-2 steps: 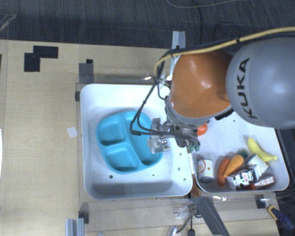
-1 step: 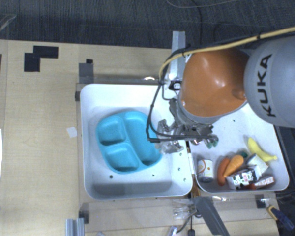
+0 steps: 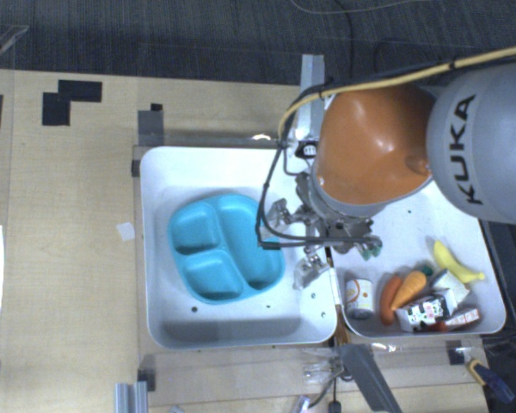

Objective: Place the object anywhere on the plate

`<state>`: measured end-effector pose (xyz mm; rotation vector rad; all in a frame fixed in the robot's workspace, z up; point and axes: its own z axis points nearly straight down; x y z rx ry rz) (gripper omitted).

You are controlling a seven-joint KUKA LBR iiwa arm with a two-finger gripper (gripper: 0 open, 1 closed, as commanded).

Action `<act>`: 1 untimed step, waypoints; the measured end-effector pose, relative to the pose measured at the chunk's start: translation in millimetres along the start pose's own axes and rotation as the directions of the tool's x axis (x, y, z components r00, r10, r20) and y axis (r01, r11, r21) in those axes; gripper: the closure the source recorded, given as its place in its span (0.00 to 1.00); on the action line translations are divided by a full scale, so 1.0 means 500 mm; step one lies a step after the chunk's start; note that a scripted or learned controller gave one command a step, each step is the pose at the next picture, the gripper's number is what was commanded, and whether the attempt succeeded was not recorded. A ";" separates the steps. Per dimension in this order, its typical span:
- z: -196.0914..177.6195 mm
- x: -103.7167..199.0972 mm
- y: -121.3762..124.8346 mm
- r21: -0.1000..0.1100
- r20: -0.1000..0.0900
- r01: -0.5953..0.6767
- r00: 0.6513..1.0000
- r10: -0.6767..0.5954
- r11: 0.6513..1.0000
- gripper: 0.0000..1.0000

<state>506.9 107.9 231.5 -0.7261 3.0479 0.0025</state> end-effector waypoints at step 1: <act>0.264 -0.048 0.058 -0.005 -0.004 0.362 0.932 -0.362 0.932 0.00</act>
